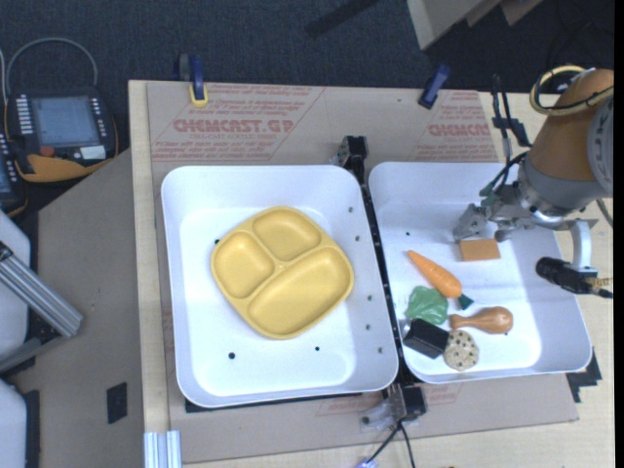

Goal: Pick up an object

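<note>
The gripper (481, 224) is hanging low over the right bin (546, 354), toward that bin's 12 o'clock side, with the grey arm (565, 164) reaching in from 3 o'clock. Whether its fingers are wide or narrow, I cannot tell; nothing is showing between them. A tan block (480, 251) is lying just at 6 o'clock of the gripper, flat on the bin floor, very near the gripper's tip, though contact cannot be judged.

Further toward 7 o'clock from the block, a carrot (435, 273) is lying at a slant. At 6 o'clock of the carrot a green piece (426, 305) is sitting, with a black block (425, 338) just below it. A brown drumstick (485, 319) is resting at 3 o'clock of the green piece, and a speckled cookie (460, 350) is lying beside the black block.

The left bin (195, 261) is carrying a yellow divided plate (283, 271) near its middle. Both bins are sitting side by side on the worktop (146, 164).
</note>
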